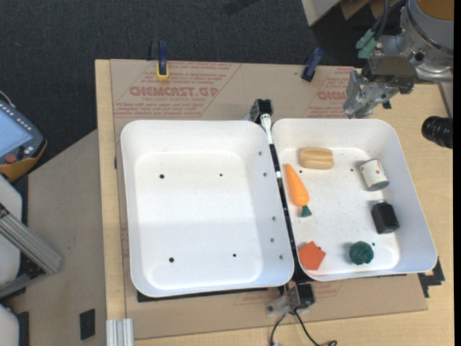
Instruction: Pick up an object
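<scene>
Gripper (358,101) sits up past the far edge of the right bin (412,215), over the cardboard, nothing in it; can't tell how it's set. All the stuff is in that right bin: tan bread roll (316,158) near the far edge, carrot (297,187) along the left wall, white cylinder (373,174) and black block (384,217) by the right side, orange piece (311,255) and green lump (361,252) at the near edge. Left bin (144,215) sits beside it.
</scene>
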Available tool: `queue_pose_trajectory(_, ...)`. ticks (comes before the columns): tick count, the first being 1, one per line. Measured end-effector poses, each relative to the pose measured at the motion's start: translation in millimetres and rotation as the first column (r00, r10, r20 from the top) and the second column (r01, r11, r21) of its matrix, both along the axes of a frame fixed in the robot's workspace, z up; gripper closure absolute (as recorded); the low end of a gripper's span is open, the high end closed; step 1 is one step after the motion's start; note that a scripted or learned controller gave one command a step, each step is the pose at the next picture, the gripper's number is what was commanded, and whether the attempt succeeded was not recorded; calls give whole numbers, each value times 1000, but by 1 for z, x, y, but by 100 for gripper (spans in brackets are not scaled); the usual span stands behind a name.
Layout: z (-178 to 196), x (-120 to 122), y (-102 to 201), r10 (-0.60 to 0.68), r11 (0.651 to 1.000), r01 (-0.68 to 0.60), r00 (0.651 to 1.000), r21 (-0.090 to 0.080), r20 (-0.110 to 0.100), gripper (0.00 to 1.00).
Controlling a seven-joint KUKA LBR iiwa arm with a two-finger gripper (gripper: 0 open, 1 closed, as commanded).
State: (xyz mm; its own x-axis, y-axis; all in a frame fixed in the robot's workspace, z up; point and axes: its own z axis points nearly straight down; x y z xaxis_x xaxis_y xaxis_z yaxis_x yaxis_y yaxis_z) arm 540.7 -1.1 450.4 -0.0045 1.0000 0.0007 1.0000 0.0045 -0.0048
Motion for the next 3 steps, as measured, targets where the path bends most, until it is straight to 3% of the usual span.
queue_pose_trajectory(1,-22,-46,-20,-6,1000,6,1000,0,1,100)
queue_pose_trajectory(2,-66,-62,9,-2,1000,2,1000,0,-1,100)
queue_pose_trajectory(3,5,-61,75,1,1000,-2,1000,1,12,100)
